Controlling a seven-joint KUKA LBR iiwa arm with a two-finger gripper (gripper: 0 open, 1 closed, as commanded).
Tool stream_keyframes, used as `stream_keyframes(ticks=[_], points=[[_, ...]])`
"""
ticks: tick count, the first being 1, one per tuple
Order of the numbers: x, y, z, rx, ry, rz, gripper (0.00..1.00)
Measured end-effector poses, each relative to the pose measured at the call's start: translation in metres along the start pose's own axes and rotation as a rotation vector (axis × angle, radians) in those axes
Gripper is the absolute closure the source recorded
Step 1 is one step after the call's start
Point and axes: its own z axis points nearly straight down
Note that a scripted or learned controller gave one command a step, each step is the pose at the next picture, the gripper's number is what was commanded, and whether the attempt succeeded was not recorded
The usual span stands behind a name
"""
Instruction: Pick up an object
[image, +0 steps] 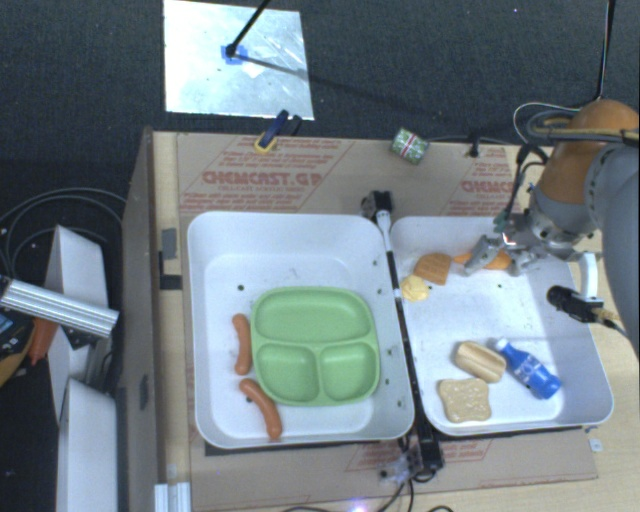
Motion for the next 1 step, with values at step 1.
stream_keyframes(ticks=[1], points=[[-0.0042,0.0008,-0.0099,-0.005,0.000,-0.004,0.00]])
